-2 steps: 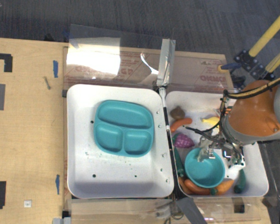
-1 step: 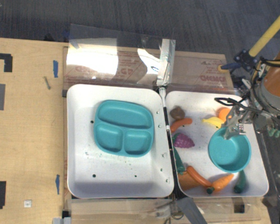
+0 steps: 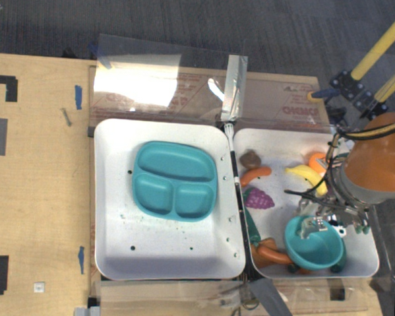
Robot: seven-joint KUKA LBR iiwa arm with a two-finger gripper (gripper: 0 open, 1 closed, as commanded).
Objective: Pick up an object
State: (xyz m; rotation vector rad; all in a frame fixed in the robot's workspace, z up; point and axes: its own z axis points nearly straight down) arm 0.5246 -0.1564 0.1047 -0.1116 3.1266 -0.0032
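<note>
The right bin holds several toys. A teal bowl sits at its near edge. My gripper hangs over the bowl's far rim, below the arm's orange band. A yellow banana and an orange piece lie just behind the gripper, partly hidden by the arm. Purple grapes, an orange carrot and a brown lump lie on the bin's left side. Another orange toy with a green stem rests beside the bowl at the near left.
The left bin bears a teal divided plate. A clear plastic wall stands behind both bins. Yellow rods and cables rise at the far right above the arm.
</note>
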